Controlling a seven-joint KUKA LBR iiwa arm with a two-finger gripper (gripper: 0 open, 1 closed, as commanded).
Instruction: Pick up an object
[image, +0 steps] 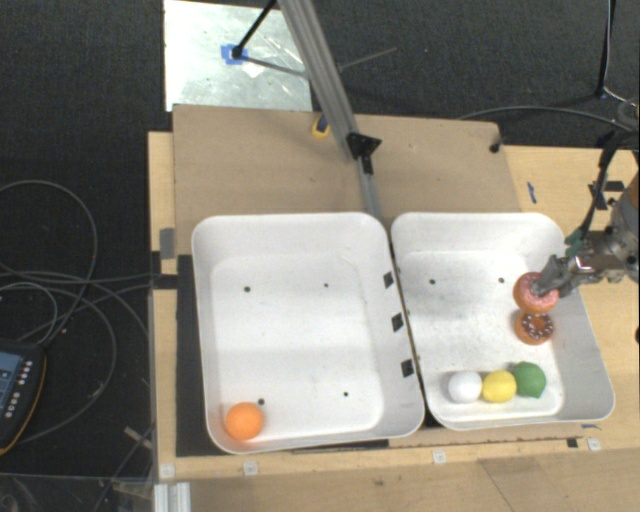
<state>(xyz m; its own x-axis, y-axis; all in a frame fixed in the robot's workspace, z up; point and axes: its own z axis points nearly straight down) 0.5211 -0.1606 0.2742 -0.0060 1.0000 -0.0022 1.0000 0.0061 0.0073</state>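
Observation:
My gripper (545, 289) reaches in from the right over the right bin (470, 250), close to its right wall. It is shut on a pink ring doughnut (531, 293), which sits tilted at the fingertips. Just below it a brown ring doughnut (535, 327) lies on the bin floor. A white ball (464, 386), a yellow ball (498, 386) and a green object (529, 380) line the right bin's front edge. An orange ball (243, 421) rests in the front left corner of the left bin (290, 235).
A grey pole (335, 95) slants down from the top to the gap between the bins. Black clips (397, 322) sit along the divide. Cables lie on the floor at left, and the arm's wrist (612, 250) hangs at the right edge.

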